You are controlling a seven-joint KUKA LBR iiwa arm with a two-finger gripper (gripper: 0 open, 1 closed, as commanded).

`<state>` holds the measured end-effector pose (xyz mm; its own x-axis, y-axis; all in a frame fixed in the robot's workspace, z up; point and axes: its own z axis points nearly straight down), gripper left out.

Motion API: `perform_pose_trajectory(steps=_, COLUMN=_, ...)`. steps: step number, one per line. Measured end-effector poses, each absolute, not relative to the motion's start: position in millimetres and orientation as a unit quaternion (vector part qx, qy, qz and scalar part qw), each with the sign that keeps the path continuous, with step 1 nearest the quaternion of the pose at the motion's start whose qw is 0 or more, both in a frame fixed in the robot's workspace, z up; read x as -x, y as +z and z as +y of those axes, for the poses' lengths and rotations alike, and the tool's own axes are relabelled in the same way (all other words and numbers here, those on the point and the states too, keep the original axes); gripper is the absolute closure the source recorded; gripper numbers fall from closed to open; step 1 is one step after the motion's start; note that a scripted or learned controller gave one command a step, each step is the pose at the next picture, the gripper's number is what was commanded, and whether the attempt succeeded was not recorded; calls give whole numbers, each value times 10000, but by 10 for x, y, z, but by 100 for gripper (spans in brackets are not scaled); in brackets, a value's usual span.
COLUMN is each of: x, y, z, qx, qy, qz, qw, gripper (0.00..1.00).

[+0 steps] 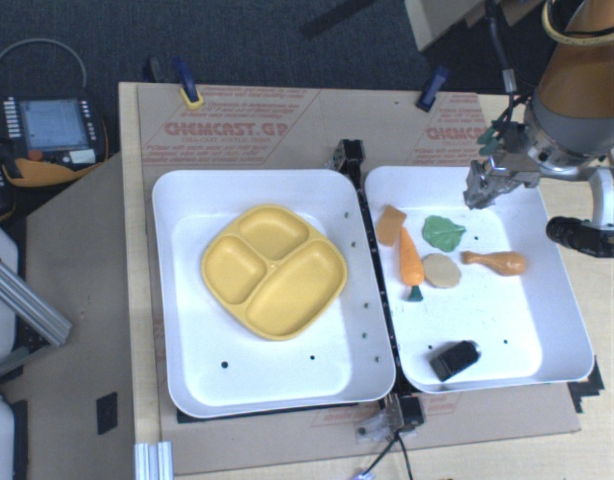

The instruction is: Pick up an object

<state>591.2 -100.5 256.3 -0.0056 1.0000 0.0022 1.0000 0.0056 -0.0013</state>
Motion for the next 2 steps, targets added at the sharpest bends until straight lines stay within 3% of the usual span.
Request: perform_pose_trajectory(steps=2, x=-5533, y=2411, z=132, qx=7048, qy=2, qz=-7094, qw=23, gripper=100)
